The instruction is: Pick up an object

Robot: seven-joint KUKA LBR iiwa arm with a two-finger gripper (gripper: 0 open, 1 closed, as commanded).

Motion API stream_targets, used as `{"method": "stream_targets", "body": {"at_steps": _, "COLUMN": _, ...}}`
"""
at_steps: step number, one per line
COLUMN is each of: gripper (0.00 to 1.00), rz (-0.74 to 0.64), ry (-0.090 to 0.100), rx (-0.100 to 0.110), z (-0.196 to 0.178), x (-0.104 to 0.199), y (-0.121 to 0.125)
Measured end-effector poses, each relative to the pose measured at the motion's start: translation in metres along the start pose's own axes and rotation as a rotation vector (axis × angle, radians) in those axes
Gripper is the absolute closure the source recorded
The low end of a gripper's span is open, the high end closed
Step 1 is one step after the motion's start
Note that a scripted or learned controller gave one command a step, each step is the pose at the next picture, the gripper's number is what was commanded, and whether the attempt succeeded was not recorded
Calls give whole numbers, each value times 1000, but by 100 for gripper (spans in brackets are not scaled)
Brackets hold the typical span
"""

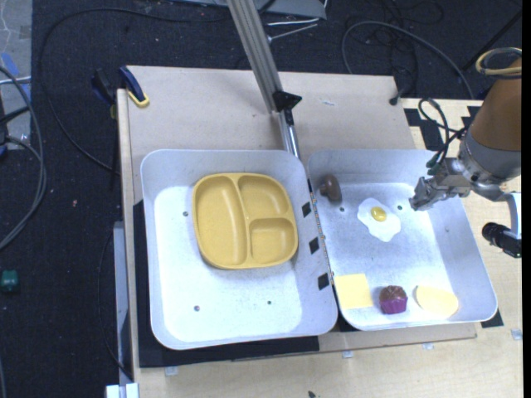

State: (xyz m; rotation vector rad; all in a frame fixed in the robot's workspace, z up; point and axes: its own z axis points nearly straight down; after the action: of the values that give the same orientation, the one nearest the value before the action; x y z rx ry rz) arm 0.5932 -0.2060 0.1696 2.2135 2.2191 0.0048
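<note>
The right bin [460, 251] holds a fried egg toy [378, 220], a brown lump [330, 188] near its far left corner, a yellow square slice [353, 290], a purple piece [393, 299] and a pale yellow round piece [436, 302] along its near edge. My gripper [421, 199] hangs low over the right bin's far right side, just right of the egg. I see nothing between its fingers.
The left bin [166, 305] carries a yellow divided plate [246, 220]. A slanted metal pole [257, 44] rises behind the bins. Cables lie on the dark floor around the bench. A blue and yellow clamp [133, 88] sits at the bench's far left corner.
</note>
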Motion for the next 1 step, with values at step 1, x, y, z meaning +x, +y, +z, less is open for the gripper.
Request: {"method": "stream_targets", "body": {"at_steps": 1, "gripper": 100, "rz": -1, "ry": 0, "rx": 0, "z": -49, "x": -3, "y": 11}}
